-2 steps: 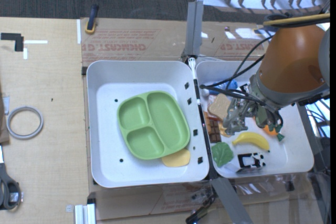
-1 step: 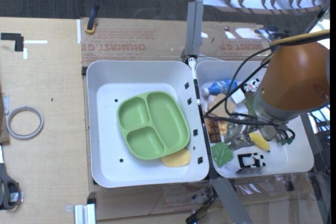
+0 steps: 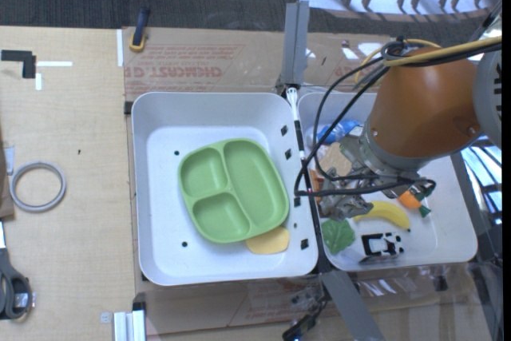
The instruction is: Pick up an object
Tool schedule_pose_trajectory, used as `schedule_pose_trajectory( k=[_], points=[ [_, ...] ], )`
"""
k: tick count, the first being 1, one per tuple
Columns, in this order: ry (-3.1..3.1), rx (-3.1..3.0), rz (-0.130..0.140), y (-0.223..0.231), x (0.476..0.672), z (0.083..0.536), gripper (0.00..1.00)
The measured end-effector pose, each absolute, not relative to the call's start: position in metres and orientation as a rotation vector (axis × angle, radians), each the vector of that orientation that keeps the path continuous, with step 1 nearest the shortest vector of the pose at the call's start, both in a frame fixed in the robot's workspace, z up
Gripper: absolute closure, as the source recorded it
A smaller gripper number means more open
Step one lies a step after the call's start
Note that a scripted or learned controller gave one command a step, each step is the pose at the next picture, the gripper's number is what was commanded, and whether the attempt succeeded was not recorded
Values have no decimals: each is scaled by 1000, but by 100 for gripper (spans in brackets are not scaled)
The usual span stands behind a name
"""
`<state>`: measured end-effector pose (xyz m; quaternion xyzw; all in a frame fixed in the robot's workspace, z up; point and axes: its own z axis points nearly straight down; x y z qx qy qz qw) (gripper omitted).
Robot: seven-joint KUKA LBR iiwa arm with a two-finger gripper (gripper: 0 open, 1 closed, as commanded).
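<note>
My arm, with its orange band, hangs over the right bin. Below the band, the gripper reaches down among the items on that bin's left side. Close around it lie a yellow banana, a green leafy toy, a small orange carrot and a brown item. A black-and-white object lies near the bin's front. A blue bottle pokes out at the back, partly covered by the arm.
The left bin holds a green divided plate with a yellow disc tucked under its front edge. A grey ring lies on the wooden bench at the left. Cables loop over the divider between the bins.
</note>
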<state>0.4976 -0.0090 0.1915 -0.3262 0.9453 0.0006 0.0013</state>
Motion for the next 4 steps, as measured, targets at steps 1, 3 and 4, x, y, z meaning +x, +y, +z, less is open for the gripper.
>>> schedule_pose_trajectory(
  k=[1, 3, 4],
  points=[
    [2743, -1526, 2, -63, 497, 192, 100],
    [1616, -2693, 8, 6, 477, 192, 100],
    [1161, -2916, 8, -1, 483, 211, 100]
  ],
)
